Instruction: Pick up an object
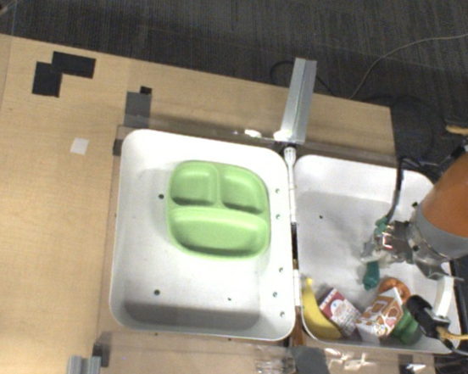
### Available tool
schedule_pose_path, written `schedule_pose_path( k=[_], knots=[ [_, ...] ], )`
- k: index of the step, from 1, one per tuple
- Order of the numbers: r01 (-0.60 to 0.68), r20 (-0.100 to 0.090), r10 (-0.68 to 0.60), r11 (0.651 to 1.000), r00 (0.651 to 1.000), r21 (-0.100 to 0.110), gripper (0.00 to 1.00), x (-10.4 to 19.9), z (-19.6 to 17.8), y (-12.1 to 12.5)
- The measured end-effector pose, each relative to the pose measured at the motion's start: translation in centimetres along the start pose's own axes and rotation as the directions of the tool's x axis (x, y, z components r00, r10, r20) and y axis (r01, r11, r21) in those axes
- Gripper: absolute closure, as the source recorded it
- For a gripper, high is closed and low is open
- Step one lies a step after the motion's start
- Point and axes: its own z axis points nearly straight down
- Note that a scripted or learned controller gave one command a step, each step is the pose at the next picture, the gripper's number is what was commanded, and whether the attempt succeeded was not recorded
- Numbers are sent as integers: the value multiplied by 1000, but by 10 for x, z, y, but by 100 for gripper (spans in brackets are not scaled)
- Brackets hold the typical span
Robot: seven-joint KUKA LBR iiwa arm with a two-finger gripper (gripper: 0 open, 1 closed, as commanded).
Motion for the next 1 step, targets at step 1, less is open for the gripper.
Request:
schedule_pose_path(
  k=[1],
  knots=[
    [-54,0,54,998,999,11,100,41,-136,4]
  ],
)
